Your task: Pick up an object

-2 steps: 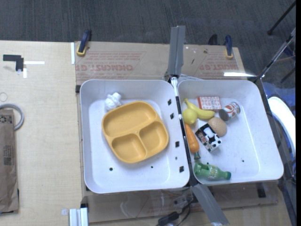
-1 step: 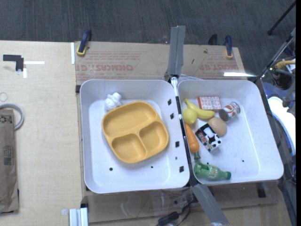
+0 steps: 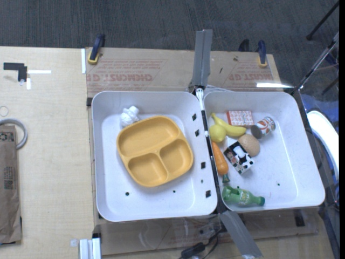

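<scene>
Dark grey carpet runs across the top of the view, and below it a pale wooden tabletop (image 3: 46,144) carries two shallow white bins side by side on a sheet of printed cardboard (image 3: 145,74) held by blue-and-yellow clamps (image 3: 97,47). The left bin (image 3: 102,198) holds a yellow divided plate (image 3: 154,150), lying flat near its middle, with a small crumpled white wad (image 3: 129,114) touching the plate's upper left rim. The right bin (image 3: 302,161) has its things crowded along its left side: a banana (image 3: 229,127) beside a pear (image 3: 216,134), a red-patterned card (image 3: 239,117), a small tin can (image 3: 264,125) on its side, a brown bun-like lump (image 3: 249,144), a black-and-white toy (image 3: 239,157), a carrot (image 3: 219,158) along the left wall, and a green bottle (image 3: 243,198) lying near the lower left corner. A brown paper bag (image 3: 8,182) lies at the tabletop's left edge. The claw's state cannot be told.
</scene>
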Action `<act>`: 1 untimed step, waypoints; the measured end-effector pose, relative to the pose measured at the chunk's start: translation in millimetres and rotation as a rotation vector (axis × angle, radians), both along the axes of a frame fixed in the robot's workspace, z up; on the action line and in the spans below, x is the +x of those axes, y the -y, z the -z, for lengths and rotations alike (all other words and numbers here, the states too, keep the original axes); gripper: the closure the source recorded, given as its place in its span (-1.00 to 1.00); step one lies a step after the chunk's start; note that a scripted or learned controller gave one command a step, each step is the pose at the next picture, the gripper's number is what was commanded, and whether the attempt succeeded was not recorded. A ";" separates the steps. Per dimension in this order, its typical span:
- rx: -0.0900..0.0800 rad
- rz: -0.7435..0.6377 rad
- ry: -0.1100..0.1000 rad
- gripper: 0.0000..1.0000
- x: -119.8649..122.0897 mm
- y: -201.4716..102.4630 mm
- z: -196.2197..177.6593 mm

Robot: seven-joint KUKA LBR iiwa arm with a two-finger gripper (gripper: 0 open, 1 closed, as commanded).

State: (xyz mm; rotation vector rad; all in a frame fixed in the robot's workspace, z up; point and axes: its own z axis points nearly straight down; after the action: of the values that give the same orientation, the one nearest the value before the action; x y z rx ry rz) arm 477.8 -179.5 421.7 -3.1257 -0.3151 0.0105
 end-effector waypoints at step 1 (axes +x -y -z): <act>-0.001 -0.002 0.001 1.00 0.4 -22.1 -6.3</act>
State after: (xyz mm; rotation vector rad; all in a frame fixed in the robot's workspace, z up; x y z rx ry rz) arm 478.2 -157.4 428.0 -3.1261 -0.3185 0.0088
